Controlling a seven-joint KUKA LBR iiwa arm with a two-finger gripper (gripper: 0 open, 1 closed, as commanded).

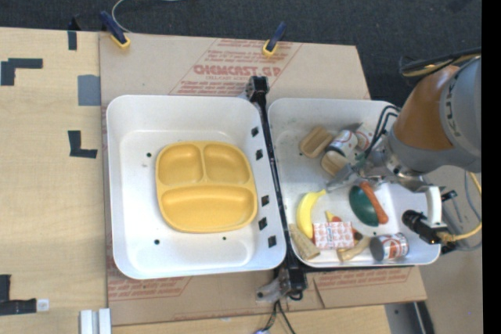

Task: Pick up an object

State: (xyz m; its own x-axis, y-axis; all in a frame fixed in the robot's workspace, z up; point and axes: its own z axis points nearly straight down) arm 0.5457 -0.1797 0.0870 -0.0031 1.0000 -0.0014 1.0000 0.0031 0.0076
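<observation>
Hand (354, 170): we see it low in the right bin (283, 168), reaching in from the rt; we can't tell its grip state.
Nearest objs: green item (362, 206) w/ orange piece (374, 203) just below hand; tan block (315, 141) and small can (342, 143) just above-left.
Further objs: banana (308, 209), red-white packet (333, 234) below-left; can (389, 247) below.
Left bin (125, 168): we note yellow divided plate (206, 186), well left of hand.
</observation>
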